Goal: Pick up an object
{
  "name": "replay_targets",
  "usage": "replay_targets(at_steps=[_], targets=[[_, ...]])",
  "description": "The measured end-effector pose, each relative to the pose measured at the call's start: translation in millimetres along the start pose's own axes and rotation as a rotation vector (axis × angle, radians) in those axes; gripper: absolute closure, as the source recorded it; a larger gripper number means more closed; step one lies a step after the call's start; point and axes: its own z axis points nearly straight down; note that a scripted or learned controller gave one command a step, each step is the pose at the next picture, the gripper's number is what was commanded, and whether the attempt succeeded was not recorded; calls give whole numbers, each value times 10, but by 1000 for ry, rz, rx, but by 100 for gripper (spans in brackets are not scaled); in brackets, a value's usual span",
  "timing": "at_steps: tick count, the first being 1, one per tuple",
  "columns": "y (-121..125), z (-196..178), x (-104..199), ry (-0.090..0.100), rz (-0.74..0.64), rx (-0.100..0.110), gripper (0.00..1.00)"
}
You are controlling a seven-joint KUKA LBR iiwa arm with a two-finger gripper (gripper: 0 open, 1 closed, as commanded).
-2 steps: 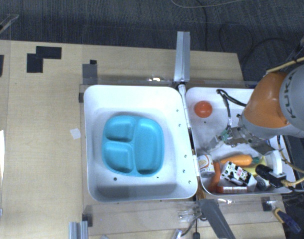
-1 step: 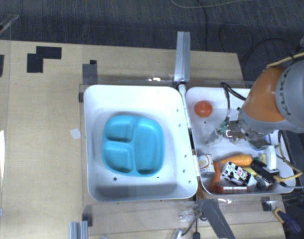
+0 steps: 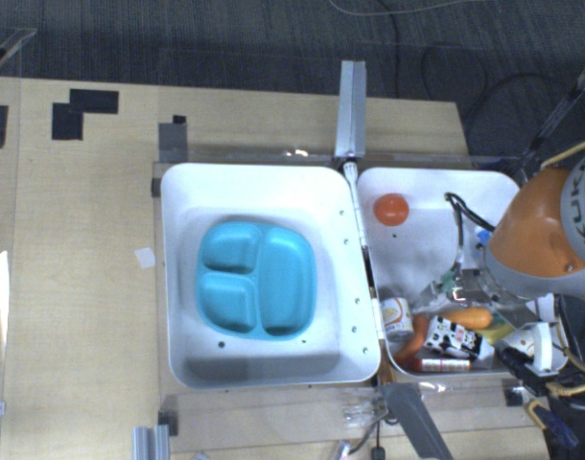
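Camera view: the gripper (image 3: 456,300) is low over the clutter in the right bin (image 3: 422,242), just above an orange carrot-like item (image 3: 470,318). I cannot tell how the fingers stand. Watch for a bad grasp: the pile is packed tight against the near wall, so neighbours such as the small jar (image 3: 395,314) may jam or get dragged. The orange ball (image 3: 391,209) sits apart. Blue divided tray (image 3: 256,278) fills the left bin (image 3: 187,209).
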Motion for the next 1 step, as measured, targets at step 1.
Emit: replay_targets(at_steps=[1], targets=[[37, -108, 10, 0, -4, -7, 100]])
